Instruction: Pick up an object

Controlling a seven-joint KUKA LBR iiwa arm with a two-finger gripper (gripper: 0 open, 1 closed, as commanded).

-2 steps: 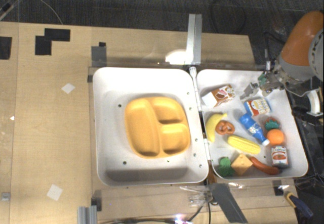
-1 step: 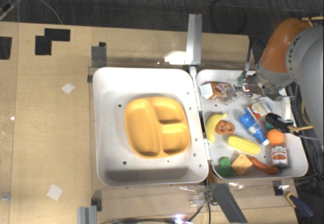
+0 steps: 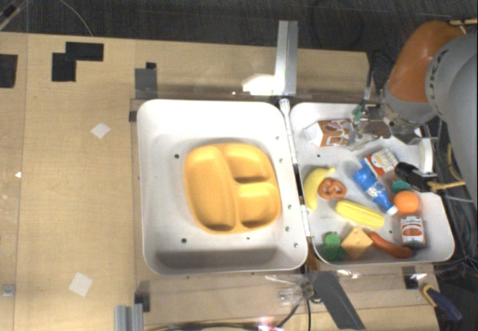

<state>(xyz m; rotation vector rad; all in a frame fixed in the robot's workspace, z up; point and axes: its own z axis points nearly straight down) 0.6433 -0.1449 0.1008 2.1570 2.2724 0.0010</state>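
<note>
The right bin (image 3: 441, 247) holds several toy foods: a brown and white carton (image 3: 332, 131), a yellow banana (image 3: 317, 178), a pretzel (image 3: 331, 188), a corn cob (image 3: 358, 213), a blue bottle (image 3: 373, 184), an orange (image 3: 407, 202), a small red-labelled bottle (image 3: 411, 230), a cheese wedge (image 3: 358, 241) and a green broccoli piece (image 3: 332, 246). My gripper (image 3: 366, 126) hangs low over the bin's far end, just right of the carton and above a white and red box (image 3: 384, 160). I see nothing held in it.
The left bin (image 3: 157, 172) holds a yellow divided tray (image 3: 231, 187). A metal post (image 3: 287, 60) stands behind the seam between the bins. The grey arm with its orange band (image 3: 414, 68) fills the upper right. Bare wooden bench (image 3: 67, 195) lies to the left.
</note>
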